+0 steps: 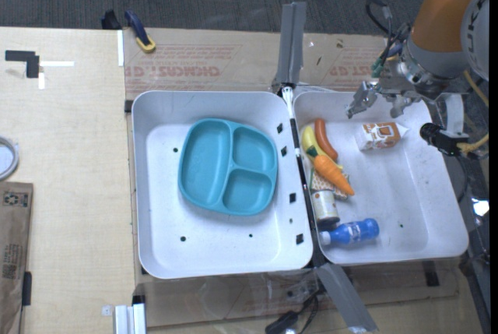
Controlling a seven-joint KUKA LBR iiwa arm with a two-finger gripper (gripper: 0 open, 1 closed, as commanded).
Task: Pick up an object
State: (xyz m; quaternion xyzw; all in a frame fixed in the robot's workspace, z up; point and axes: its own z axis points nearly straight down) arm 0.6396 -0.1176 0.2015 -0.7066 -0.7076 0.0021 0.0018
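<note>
The robot arm (pixel 447 17) is big and round; its top part is bright orange, and below that it is grey; thin black and yellow cables loop around it; the pincer (pixel 381 97) at the end is small, shiny grey metal with black bits.

1. One fixed camera looks down at a slant from above the bench (pixel 62 169).
2. Taking the left bin (pixel 156 247) as landmark, it sits near mid-frame; the right bin (pixel 436 231) lies just beside it.
3. The arm (pixel 447 13) enters beyond the right bin, at the upper right.
</note>
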